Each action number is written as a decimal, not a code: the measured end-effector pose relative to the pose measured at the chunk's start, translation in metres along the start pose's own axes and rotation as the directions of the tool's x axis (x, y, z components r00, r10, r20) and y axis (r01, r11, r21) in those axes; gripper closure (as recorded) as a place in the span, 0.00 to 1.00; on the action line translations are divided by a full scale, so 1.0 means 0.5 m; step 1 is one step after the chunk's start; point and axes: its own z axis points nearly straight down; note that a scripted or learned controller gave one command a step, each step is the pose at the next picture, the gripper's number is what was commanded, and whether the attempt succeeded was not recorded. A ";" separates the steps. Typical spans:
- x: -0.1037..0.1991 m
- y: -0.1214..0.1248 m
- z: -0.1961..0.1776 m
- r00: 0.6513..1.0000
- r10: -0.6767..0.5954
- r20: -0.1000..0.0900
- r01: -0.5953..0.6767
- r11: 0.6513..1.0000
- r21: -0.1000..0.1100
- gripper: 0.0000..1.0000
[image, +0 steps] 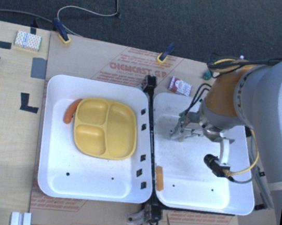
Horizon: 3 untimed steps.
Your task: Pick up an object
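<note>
Over the right bin, the gripper hangs low; whether its claw is open or closed, I cannot tell.

At nine o'clock from it, the left bin holds a yellow divided plate with an orange sausage touching its nine o'clock edge. A small orange piece lies at the right bin's seven o'clock, well apart from the claw, by the black divider.

Left of the gripper, a yellow tray sits beside an orange sausage. Both bins are white; a small orange piece lies below-left.
</note>
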 end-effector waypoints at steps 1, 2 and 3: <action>0.001 0.000 -0.018 1.000 -0.001 -0.001 0.001 1.000 0.001 1.00; 0.003 0.000 -0.037 1.000 -0.001 -0.003 0.001 1.000 0.002 1.00; 0.003 0.000 -0.036 1.000 -0.001 -0.003 0.001 1.000 0.002 0.00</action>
